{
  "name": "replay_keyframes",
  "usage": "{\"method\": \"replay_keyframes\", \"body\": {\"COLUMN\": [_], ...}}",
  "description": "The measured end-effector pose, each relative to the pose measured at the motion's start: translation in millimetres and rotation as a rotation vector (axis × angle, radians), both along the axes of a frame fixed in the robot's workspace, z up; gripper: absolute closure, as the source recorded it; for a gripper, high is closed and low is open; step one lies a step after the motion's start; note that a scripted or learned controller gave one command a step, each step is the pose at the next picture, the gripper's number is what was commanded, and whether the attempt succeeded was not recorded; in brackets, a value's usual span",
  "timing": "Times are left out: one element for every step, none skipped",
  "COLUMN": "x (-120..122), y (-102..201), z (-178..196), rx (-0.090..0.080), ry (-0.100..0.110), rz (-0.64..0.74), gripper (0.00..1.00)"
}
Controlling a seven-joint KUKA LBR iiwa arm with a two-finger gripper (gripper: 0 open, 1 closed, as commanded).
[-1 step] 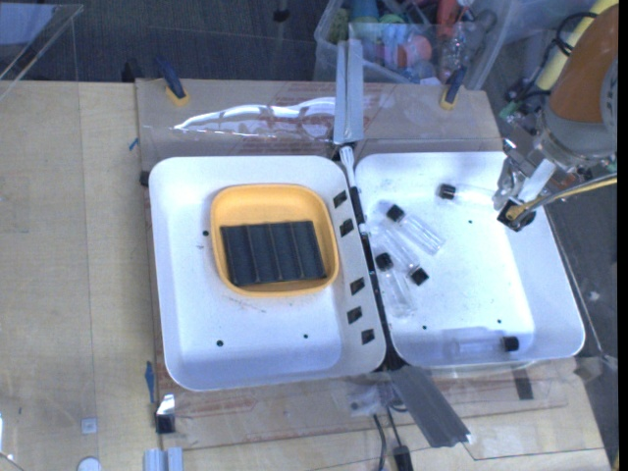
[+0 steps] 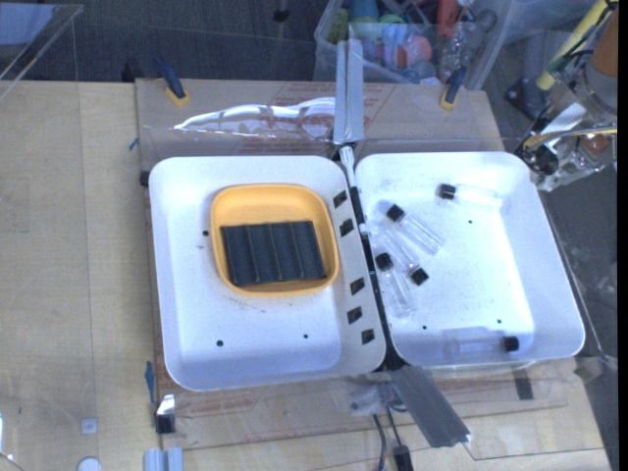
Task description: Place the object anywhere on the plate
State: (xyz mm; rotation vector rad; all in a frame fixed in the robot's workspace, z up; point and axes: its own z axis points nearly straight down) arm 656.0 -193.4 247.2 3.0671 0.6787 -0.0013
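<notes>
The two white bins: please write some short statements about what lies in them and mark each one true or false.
1. A yellow plate lies in the left bin. True.
2. A dark ridged block rests on the plate. True.
3. The clear bottles with black caps lie in the left bin. False: they lie in the right bin.
4. One clear bottle lies near the front edge of the right bin. True.
5. The arm hangs over the plate. False: it is beyond the right bin's far right corner.
</notes>
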Motion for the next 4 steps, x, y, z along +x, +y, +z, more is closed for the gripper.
{"method": "replay_keyframes", "body": {"x": [-6.5,-25.2,7.4,8.1], "y": [-15.6,-24.3,-18.2,-17.3], "z": [110.7,188.3,188.0,187.9], "rx": [-0.001,-0.002,-0.003,0.000], "ry": [-0.001,-0.002,-0.003,0.000], "rz": [0.256,0.412,0.687,0.974], "gripper": [1.00,1.00,1.00,1.00]}}
